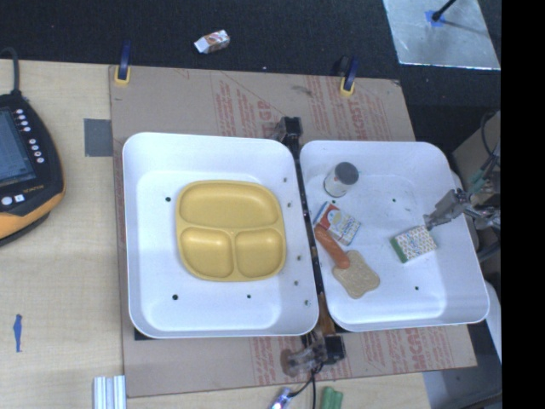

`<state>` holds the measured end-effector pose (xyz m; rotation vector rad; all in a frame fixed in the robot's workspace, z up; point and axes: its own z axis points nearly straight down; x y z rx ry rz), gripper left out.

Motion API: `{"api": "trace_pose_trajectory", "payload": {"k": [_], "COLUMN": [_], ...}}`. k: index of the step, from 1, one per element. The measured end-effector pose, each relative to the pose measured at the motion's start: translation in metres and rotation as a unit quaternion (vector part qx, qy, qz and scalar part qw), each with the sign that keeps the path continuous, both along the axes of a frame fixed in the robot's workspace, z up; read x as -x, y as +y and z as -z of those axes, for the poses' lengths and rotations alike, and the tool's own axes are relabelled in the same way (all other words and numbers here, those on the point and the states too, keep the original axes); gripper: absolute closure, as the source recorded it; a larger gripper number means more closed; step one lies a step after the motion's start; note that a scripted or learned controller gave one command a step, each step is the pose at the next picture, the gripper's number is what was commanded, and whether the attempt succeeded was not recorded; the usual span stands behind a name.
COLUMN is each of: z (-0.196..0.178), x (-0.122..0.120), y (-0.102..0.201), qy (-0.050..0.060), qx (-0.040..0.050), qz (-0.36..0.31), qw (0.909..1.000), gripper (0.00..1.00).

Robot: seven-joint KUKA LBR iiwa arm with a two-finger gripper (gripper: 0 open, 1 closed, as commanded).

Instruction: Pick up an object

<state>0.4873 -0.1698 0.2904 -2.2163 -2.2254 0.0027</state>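
Green-and-white patterned block [414,244] lies flat in the right-hand shallow white bin [460,313], toward its 3 o'clock side. The grey two-finger gripper [437,217] is just beside it at the block's 1 o'clock, apparently close to touching. Whether the gripper is open or closed cannot be told from this angle, and nothing is seen held.

The arm appears to be in its approach. The next move would need the gripper centred over the block, then closed on it and lifted.

Well apart at the block's 9 o'clock lie a tan biscuit-shaped piece [358,276], an orange carrot-like stick [330,244] and a small orange-and-green carton [341,224]. A small grey can [343,177] stands at 11 o'clock.

Farther left, the other white bin [145,313] holds a yellow three-compartment plastic tray [230,228]. Both bins rest on a brown cardboard sheet [247,100] on the pale wooden bench [60,313]. An orange-edged control pendant [21,169] sits at the bench's 9 o'clock. Dark floor [298,15] lies beyond at 12 o'clock.
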Motion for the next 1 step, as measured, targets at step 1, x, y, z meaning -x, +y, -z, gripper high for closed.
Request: {"api": "trace_pose_trajectory", "payload": {"k": [1], "z": [0.1113], "x": [-0.1231], "y": [0.0397], "qy": [0.002], "qx": [0.0004], "qz": [-0.001], "qw": [1.0000], "gripper": [0.00]}}
